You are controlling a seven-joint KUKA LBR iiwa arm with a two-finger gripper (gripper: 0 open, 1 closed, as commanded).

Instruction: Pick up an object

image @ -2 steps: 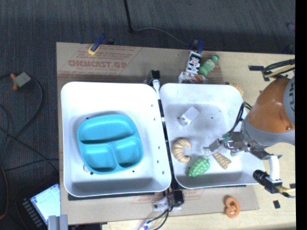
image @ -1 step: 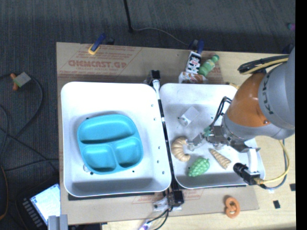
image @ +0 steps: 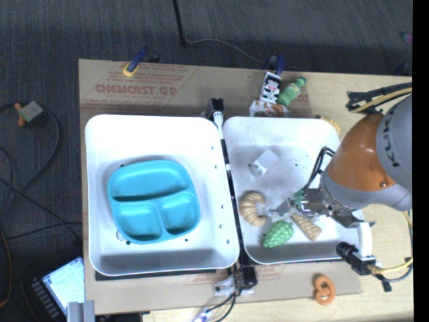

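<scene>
In the right bin [image: 288, 129] lie a tan ring-shaped donut toy [image: 253, 207], a green bumpy toy [image: 277, 234], a tan waffle-cone piece [image: 308, 225] and a small clear-grey block [image: 263, 162]. My gripper [image: 293, 205] is low in that bin, reaching in from the right, just right of the donut toy and above the green toy. Its metal fingers [image: 280, 209] point left toward the donut. Nothing is seen held between them.
The left bin [image: 97, 180] holds a blue three-compartment tray [image: 153, 199]. Beyond the right bin's far rim stand a small bottle and a green toy [image: 290, 92]. An orange ring [image: 324, 288] lies on the bench in front. Cables run at right.
</scene>
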